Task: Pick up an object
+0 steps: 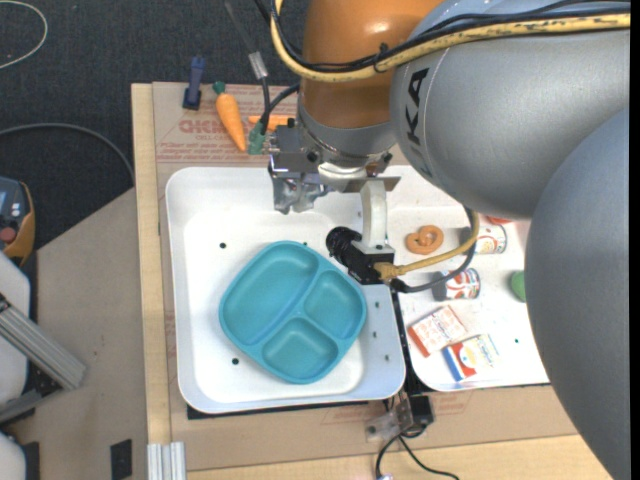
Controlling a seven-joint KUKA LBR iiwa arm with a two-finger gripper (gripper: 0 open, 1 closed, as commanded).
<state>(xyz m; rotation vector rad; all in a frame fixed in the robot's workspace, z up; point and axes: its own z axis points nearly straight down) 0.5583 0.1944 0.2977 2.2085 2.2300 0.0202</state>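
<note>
Two white bins [190,298] sat side by side. One blue divided plate [292,311] lay in the left bin; the right held one pretzel [426,238], two cans [462,284] and two small cartons [436,329]. One toy carrot [231,120] lay at twelve o'clock beyond them.

Smooth, softly glossy turquoise plastic three-compartment tray [292,311] at lower centre. Matt white shallow plastic bin [190,268] beneath. Brown cardboard-looking matt worktop [160,138] at the upper left edge. Satin grey painted arm shell [520,98], glossy orange band [365,38] at top. Bare metal pincer [292,183] parts, dully shining.
</note>
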